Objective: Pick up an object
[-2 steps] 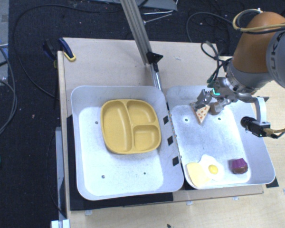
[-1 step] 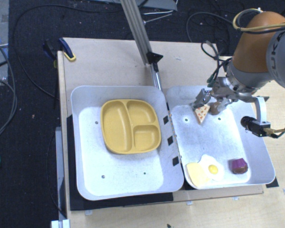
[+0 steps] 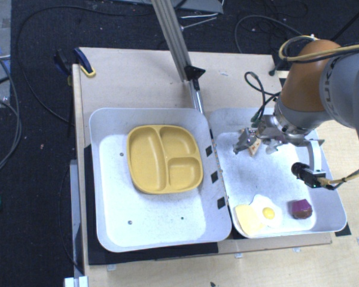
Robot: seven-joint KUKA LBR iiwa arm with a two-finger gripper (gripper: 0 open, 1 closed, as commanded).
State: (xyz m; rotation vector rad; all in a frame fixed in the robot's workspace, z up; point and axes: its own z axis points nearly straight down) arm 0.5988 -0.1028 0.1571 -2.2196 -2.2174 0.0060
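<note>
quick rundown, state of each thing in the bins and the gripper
yellow divided plate: flat, right way up, in the left bin
fried egg toy: lying flat at the right bin's near edge
purple object: resting in the right bin, apart from the egg
gripper: above the right bin's far part, not on any object

wooden bench point(image 3: 137, 76) bears two white bins point(image 3: 161, 226) (side by side).

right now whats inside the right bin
The right bin holds a fried egg toy beside a pale yellow slice near its front, and a purple object. The gripper and arm cover the bin's rear floor.
</note>
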